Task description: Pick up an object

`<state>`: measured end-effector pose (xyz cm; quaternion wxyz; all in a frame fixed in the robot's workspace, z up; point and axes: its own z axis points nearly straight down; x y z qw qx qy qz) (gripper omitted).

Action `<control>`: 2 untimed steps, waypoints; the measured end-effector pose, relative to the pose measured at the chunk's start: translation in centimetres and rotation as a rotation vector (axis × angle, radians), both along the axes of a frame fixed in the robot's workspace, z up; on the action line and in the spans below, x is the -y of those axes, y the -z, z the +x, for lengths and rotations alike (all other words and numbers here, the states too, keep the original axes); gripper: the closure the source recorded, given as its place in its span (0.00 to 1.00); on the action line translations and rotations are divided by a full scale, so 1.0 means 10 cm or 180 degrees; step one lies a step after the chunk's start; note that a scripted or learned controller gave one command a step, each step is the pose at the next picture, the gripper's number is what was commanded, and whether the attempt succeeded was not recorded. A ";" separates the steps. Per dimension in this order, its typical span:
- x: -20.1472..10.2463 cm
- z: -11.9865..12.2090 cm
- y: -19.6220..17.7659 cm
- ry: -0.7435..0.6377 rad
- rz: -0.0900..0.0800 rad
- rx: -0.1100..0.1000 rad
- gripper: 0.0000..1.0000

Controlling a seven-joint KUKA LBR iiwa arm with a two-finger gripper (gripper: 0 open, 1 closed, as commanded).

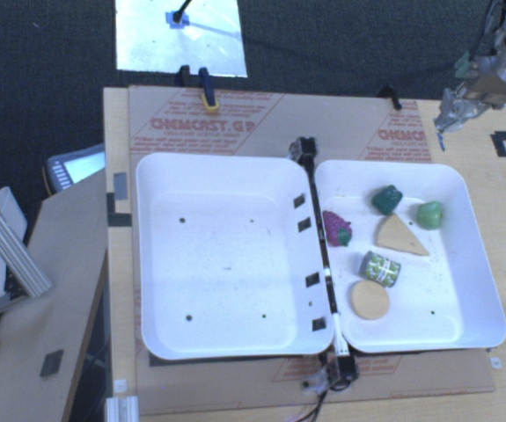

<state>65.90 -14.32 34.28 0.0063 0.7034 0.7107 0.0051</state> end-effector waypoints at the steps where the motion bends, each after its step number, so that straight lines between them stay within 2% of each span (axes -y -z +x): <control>1: 0.25 0.10 -1.61 0.0015 -0.0016 0.0016 1.00; 2: -0.30 0.10 -1.95 0.0007 0.0003 -0.0031 1.00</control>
